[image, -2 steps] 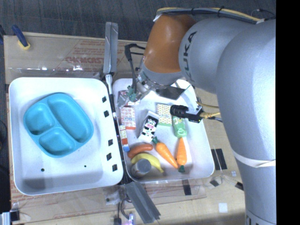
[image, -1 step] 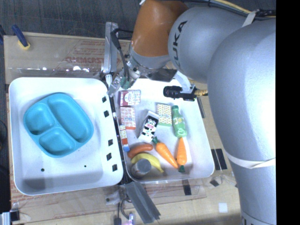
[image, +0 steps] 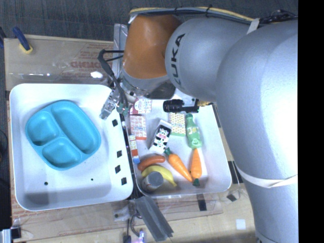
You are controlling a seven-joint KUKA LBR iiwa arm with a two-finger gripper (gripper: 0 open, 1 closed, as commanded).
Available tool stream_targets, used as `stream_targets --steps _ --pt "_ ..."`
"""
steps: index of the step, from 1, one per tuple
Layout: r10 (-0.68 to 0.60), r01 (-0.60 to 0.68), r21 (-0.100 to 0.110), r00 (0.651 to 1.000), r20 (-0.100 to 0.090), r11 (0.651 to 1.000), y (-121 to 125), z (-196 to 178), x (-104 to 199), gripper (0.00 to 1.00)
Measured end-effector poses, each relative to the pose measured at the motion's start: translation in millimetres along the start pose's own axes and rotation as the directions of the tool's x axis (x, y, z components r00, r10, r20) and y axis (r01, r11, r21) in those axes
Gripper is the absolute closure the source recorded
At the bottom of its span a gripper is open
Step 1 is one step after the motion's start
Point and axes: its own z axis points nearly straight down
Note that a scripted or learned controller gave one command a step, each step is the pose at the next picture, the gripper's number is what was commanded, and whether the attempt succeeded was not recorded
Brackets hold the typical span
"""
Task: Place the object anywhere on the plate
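Note:
A blue plate (image: 62,133) with three compartments lies in the left bin (image: 30,196), towards its left side. My gripper (image: 111,107) hangs over the right edge of that bin, just right of the plate and above the divider between the bins. The orange wrist band and the grey arm cover much of what lies behind it. I see nothing clearly held in the gripper.
The right bin (image: 223,181) holds two carrots (image: 178,167), a banana (image: 159,176), a sausage (image: 151,161), a green bottle (image: 192,130), a black-and-white carton (image: 161,137) and a red-and-white packet (image: 137,128). The arm overhangs that bin's back and right.

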Motion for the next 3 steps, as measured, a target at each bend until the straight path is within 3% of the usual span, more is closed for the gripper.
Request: stream_targets --steps 1,2,3 --pt "0.217 -0.217 0.002 0.976 -0.001 0.976 -19 -18 35 1.0" --pt "-0.064 0.064 0.001 0.998 0.0 0.998 -41 -28 91 1.0" --pt "0.033 -0.033 -0.002 0.999 0.004 0.999 -42 -112 129 1.0"
